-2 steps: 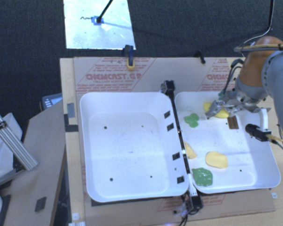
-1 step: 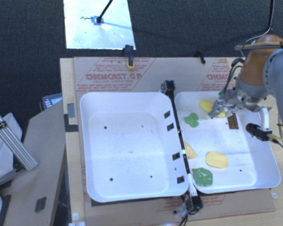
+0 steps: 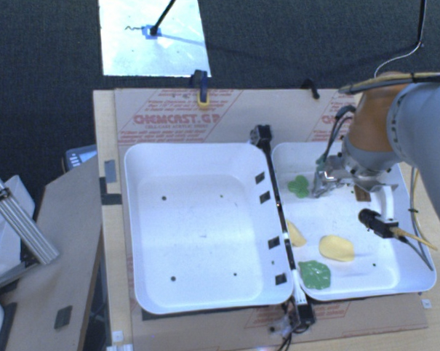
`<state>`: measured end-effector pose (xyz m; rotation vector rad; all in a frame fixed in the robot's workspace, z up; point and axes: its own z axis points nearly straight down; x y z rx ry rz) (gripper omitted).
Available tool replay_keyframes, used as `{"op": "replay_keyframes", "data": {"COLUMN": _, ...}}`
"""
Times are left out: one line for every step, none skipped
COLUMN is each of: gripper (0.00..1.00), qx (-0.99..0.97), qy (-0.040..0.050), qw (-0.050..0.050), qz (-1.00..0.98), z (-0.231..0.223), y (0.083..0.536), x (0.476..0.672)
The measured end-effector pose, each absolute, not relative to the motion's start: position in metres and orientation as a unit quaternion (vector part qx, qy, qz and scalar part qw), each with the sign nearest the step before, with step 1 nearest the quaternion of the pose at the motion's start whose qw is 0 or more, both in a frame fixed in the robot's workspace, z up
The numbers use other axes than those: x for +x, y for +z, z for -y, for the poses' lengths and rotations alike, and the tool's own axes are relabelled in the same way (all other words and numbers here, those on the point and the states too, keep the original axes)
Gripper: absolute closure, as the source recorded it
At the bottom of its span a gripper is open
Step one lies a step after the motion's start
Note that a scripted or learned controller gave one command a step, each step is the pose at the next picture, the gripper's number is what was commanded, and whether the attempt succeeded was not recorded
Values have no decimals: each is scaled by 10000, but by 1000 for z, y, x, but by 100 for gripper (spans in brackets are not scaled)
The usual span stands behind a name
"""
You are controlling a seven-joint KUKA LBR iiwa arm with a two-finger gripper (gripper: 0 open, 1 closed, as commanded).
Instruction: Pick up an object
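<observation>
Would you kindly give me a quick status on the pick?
Gripper low in right bin, beside small green piece. Nothing seen held. Yellow lump, green lump lie nearer the front, untouched.

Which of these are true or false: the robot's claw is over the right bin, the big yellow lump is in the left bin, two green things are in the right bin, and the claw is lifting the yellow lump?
1. The gripper is over the right white bin. True.
2. The large yellow lump lies in the left white bin. False: it lies in the right bin.
3. A small green piece and a larger green lump lie in the right bin. True.
4. The gripper is lifting the yellow lump. False: the lump rests on the bin floor, apart from the gripper.
</observation>
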<state>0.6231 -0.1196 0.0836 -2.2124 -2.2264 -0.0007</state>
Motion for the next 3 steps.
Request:
{"op": "replay_keyframes", "data": {"gripper": 100, "qx": -7030, "qy": -49, "qw": -42, "qz": 7112, "z": 41, "y": 192, "x": 663}}
{"op": "replay_keyframes", "data": {"gripper": 100, "qx": -7042, "qy": -41, "qw": -37, "qz": 7100, "z": -1, "y": 328, "x": 664}}
{"op": "replay_keyframes", "data": {"gripper": 100, "qx": -7050, "qy": -14, "qw": -12, "qz": 7092, "z": -49, "y": 343, "x": 669}}
